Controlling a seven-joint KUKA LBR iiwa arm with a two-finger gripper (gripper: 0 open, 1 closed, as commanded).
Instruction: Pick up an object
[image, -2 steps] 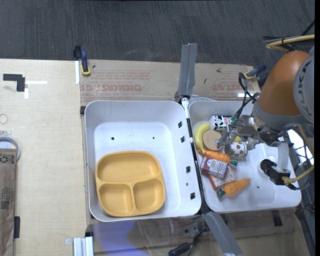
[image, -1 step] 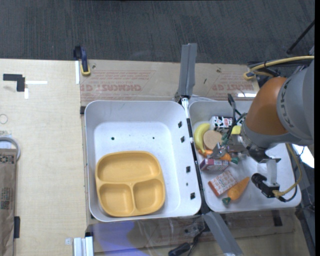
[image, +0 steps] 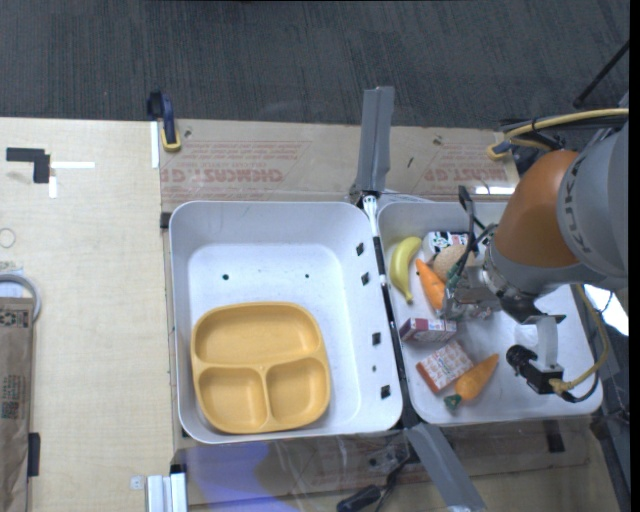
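Left bin (image: 190, 330) on the counter holds a yellow tray (image: 260, 365); right bin (image: 580, 395) holds the clutter. The gripper (image: 462, 298) hangs over an orange carrot (image: 431, 285), which lies just left, long axis running top to bottom. Whether the jaws stand apart cannot be told.

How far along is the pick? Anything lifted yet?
Done: the gripper is down in the right bin, among the toy food near the upper carrot and the banana. In hand: nothing visibly held; the items lie on the bin floor. Left: grasp one and lift it. The yellow tray sits in the left bin.
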